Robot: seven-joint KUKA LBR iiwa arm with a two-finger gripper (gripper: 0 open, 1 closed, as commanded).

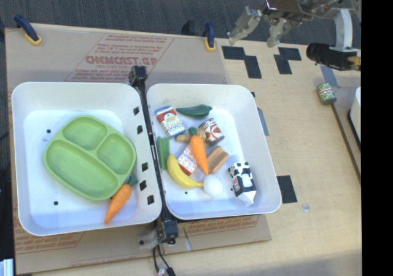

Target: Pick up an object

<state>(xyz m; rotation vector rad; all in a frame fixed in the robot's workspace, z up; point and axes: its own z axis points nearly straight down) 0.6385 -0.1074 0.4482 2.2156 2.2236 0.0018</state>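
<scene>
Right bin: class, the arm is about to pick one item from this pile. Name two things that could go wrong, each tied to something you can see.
1. In the right bin, the carrot, banana, egg and cans lie touching, so the fingers may catch two items or nudge neighbours.
2. The milk carton lies near the bin's wall, which may block a finger there.

The gripper hangs open above the bench, beyond the bins.

Toy food [199, 155] heaped in right bin [261, 145]
</scene>
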